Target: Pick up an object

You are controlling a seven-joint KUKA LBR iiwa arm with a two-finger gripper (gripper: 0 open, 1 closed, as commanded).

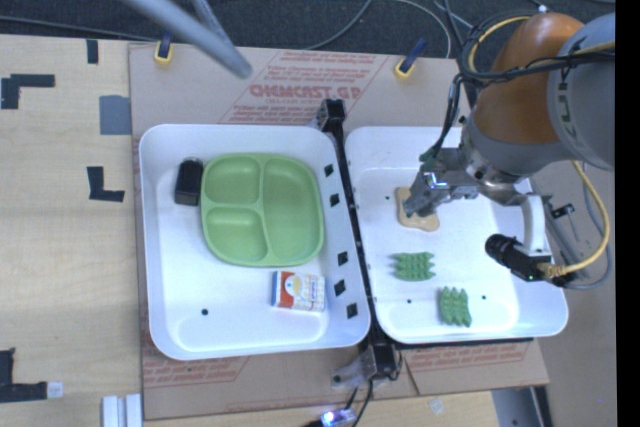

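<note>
Two shallow white bins sit side by side on a cardboard sheet that covers the surface. Left bin (165,215): a green divided plate (262,209) lies flat near the middle, a small black block (188,182) just beside its left edge, and a small carton (297,292) with a blue, white and red printed face below it; the print is too small to read. Right bin (520,315): a flat tan piece (420,218), possibly a toy cookie or bread slice, in the upper left part; two green ridged leafy-looking toys, one (412,265) below the tan piece and the other (454,306) lower and to the right, all lying flat and apart from each other.

The arm comes in from the right, orange band (520,85) above the wrist. The tool (425,195) is low over the right bin, directly over the upper edge of the tan piece. Judgement: this is the candidate object and the descent-to-grasp step is in hand. Whether the tool is released or clenched, I cannot tell; contact with the piece is also unclear. The piece is thin and lies flat on the bin floor, so a pinch may slip over it.

Readable writing: red print on the cardboard (300,80), partly legible as "CHEMCAST GP"; the smaller lines below it are unreadable.
</note>
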